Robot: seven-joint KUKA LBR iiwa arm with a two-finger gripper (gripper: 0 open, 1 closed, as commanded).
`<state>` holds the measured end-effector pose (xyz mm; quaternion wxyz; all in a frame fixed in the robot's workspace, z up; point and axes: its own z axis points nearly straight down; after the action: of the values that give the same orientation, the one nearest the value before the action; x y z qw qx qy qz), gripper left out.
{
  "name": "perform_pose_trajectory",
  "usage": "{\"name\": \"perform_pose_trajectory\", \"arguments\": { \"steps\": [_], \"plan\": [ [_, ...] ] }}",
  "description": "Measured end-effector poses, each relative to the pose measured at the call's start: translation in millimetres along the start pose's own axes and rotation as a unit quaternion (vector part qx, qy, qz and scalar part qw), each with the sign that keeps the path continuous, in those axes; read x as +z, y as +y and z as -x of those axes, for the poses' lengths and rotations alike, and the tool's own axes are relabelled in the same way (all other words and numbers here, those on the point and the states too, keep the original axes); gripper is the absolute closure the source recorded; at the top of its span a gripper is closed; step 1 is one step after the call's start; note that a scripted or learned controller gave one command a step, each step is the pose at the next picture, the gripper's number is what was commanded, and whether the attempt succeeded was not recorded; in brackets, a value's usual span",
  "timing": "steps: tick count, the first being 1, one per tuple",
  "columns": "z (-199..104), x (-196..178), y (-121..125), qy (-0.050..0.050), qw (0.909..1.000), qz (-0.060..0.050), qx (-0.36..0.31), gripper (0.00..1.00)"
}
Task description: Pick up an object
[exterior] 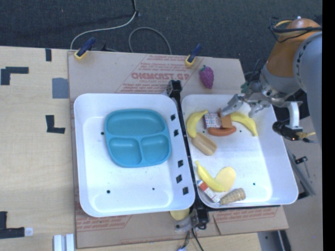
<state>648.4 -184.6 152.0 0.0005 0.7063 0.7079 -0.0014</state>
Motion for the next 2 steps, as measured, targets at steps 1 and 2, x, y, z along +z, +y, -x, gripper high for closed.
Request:
{"name": "perform_pose_trajectory", "arguments": {
  "steps": [1, 2],
  "plan": [
    [-22.5, 66.3, -3.5, 0.0, 1.0, 0.003, 0.001, 0.0],
    [-5.0, 64.9, 16.7, 0.016, 0.9997, -0.02, 0.001, 0.0]
  ]
}}
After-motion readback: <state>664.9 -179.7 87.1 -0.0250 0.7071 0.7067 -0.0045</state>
